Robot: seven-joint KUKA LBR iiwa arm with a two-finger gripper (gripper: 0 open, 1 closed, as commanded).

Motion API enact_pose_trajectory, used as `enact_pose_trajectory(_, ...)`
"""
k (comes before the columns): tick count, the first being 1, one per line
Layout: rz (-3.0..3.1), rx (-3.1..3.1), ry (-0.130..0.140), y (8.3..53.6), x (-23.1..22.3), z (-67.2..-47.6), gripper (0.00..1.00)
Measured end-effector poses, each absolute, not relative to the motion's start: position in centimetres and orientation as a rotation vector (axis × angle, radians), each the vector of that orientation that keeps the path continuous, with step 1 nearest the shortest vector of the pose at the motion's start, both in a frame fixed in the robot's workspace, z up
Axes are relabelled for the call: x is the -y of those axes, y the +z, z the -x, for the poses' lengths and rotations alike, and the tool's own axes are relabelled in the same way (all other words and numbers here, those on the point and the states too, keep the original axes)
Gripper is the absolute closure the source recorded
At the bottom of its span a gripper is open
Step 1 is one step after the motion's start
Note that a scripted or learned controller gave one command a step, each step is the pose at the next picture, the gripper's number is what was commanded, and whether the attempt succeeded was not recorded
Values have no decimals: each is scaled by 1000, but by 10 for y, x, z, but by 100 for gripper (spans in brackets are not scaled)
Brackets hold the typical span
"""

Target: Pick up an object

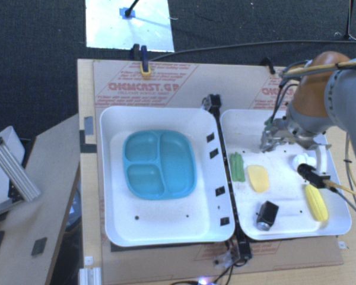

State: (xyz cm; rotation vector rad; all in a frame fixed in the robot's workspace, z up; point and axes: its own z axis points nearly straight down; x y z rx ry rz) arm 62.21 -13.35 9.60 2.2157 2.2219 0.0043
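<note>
Black block [267,214] low in right bin [338,223], corn cob [316,202] right of it, yellow piece [258,178] and green pod [237,167] mid-frame, gripper [273,140] above them, empty, jaw state unclear; blue tray [159,164] in left bin [115,218].

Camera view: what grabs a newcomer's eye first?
The blue divided plate in the left bin stands out most. Next, the grey arm with its orange band reaching over the right bin, claw near the bin's far side, above a corn cob and green pods.
</note>
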Motion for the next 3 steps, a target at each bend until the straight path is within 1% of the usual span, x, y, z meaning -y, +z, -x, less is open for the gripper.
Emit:
enact_pose_trajectory(2, -2209, -2224, 8, 199, 125, -643, 100)
enact_pose_trajectory(3, -2211, -2225, 6, 243, 124, -640, 100)
